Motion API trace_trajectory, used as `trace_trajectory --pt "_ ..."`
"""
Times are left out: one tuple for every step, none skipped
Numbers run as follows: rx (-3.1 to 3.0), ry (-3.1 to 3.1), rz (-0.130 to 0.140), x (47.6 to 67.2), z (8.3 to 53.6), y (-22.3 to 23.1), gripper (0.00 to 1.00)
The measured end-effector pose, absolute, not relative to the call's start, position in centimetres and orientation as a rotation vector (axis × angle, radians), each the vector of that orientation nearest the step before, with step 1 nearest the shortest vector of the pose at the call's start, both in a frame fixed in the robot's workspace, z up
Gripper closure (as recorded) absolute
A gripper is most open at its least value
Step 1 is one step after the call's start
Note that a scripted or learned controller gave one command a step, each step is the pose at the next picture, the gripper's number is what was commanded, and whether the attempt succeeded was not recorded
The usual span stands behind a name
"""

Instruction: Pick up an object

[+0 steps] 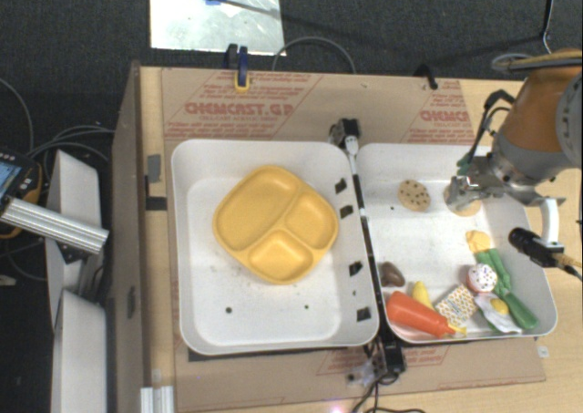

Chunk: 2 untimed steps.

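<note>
My gripper (463, 192) hangs low over the back right part of the right bin (428, 242), reaching in from the right. A tan round piece (468, 208) peeks out just below it, partly hidden by the gripper. A chocolate-chip cookie (414, 194) lies a little to the gripper's left. Toy foods crowd the bin's front right: an orange carrot (418, 314), a brown piece (392, 273), a small yellow piece (421, 293), a printed packet (458, 304), a pink-spotted ball (481, 277), a yellow piece (478, 240) and a green vegetable (508, 293).
The left bin (205, 311) holds a yellow divided plate (276, 222). A black divider strip (362, 229) runs between the bins. The arm's grey and orange body (547, 129) stands over the right bin's back right corner. A cardboard sheet (273, 106) lies under both bins.
</note>
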<state>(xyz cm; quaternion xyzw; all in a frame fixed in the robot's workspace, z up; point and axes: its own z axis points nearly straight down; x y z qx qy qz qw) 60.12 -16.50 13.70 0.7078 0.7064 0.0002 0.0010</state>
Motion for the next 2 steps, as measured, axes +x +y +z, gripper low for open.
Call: trace_trajectory --pt "2.216 2.230 0.000 56.25 13.89 -12.18 1.00" --pt "2.217 2.224 0.002 56.41 13.91 -12.41 0.00"
